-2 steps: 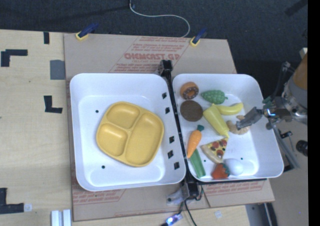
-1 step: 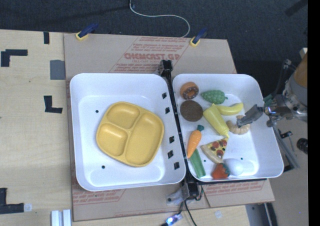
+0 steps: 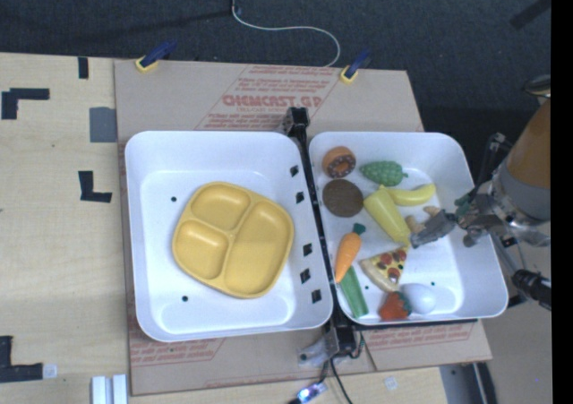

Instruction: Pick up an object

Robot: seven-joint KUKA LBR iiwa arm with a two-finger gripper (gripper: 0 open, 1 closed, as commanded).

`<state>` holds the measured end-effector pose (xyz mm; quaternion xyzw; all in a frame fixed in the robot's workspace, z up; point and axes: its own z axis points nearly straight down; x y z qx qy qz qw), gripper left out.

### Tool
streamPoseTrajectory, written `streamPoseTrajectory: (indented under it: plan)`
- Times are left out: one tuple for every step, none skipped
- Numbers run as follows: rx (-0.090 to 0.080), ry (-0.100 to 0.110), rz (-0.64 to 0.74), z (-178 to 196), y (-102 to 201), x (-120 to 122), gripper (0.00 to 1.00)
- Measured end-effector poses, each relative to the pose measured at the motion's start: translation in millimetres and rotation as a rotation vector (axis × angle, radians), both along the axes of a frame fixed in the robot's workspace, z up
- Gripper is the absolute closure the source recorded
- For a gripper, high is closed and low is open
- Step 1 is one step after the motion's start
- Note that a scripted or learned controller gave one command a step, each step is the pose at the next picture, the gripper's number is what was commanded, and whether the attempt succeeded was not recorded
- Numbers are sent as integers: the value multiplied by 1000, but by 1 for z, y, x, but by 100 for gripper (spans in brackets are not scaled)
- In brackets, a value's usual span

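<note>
The camera view looks down at a slant on two white bins that stand side by side on a cardboard sheet; the left bin (image 3: 152, 241) holds one thing, a yellow divided plate (image 3: 233, 238), which lies flat near its middle, probably as a place where food can be set later; the right bin (image 3: 479, 290) holds all the toy food, so any object for the task must come from there. In it I see a brown round cookie (image 3: 342, 198), a small doughnut-like piece (image 3: 339, 161) above it, a green bumpy vegetable (image 3: 383, 172), a yellow banana (image 3: 414, 195), a yellow-green pepper (image 3: 387, 215), a carrot (image 3: 347, 253), a green cucumber (image 3: 353, 293), a pizza slice (image 3: 388, 268), a red piece (image 3: 394, 307) and a white egg (image 3: 419, 298); they lie loosely, many touching one another, as if simply dropped in. The arm (image 3: 528, 169) comes in from the right, and its gripper (image 3: 430, 230) is low inside the right bin, its dark tip just beside the lower end of the pepper and above the pizza slice; the picture is too small and blurred there, so I cannot tell how the tip is set, and nothing is seen held in it. I judge that the pepper is the likely target, because it is the nearest thing to the tip; the crowding is a risk, since neighbours may be pushed aside.
</note>
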<state>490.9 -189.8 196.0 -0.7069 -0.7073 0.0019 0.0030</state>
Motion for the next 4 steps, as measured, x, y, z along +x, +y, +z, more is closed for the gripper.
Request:
streamPoseTrajectory:
  plan:
    - [0,0,1,-44,1,2,0]
    - [0,0,0,-89,5,-4,0]
    - [-2,-7,-1,-110,5,-3,0]
    - [7,-9,3,-98,9,-1,100]
